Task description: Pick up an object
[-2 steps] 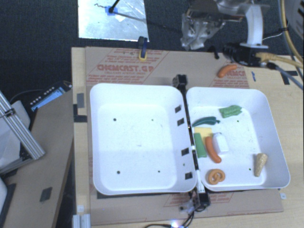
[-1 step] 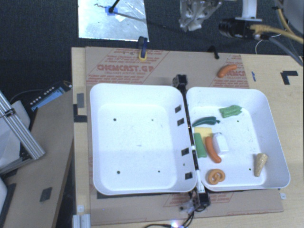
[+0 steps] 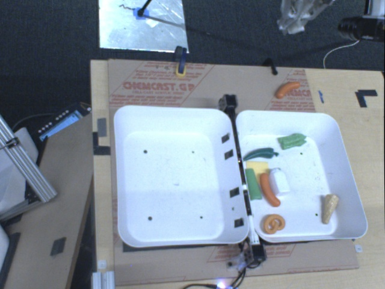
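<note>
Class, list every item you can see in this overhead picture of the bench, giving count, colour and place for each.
White bins: 2, side by side.
Green toy pepper: 1, right bin, top.
Dark green pod: 1, right bin, left.
Yellow block: 1, below the pod.
Green stick: 1, by divider.
Orange sausage: 1, beside stick.
White piece: 1, centre.
Pretzel: 1, orange, bottom left corner.
Cone: 1, tan, right.
Orange sausage on board: 1, above the bins.
Gripper: 1, top right, off the bench.

The claw (image 3: 296,14) at the top edge is blurred and cut off, its finger state unreadable, with the arm out of frame.
</note>
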